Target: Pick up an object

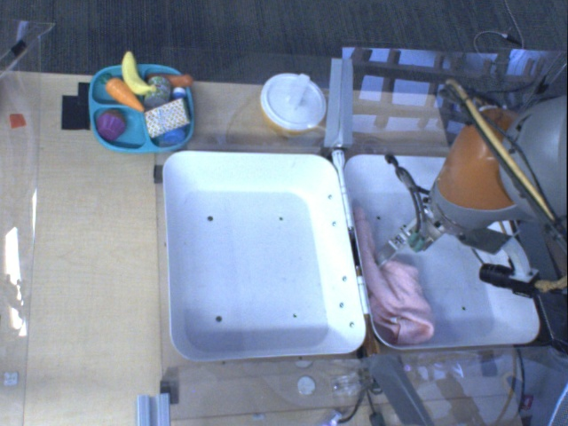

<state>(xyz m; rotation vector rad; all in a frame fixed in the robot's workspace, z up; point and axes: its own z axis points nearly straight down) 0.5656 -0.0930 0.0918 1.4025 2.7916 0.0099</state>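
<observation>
A pink cloth [396,295] lies crumpled along the left side of the right bin [479,327], running from near the divider down to the bin's front corner. My gripper [397,246] reaches in from the right and hangs just over the upper part of the cloth. The fingertips are close to the fabric, and whether they touch it is hard to tell. The orange band of the arm [473,171] sits above the bin's middle.
The left bin [257,251] stands beside the right one. A blue tray [140,107] of toy food sits at the back left. A white lidded cup [294,102] stands behind the bins. A metal frame [426,78] rises behind the right bin.
</observation>
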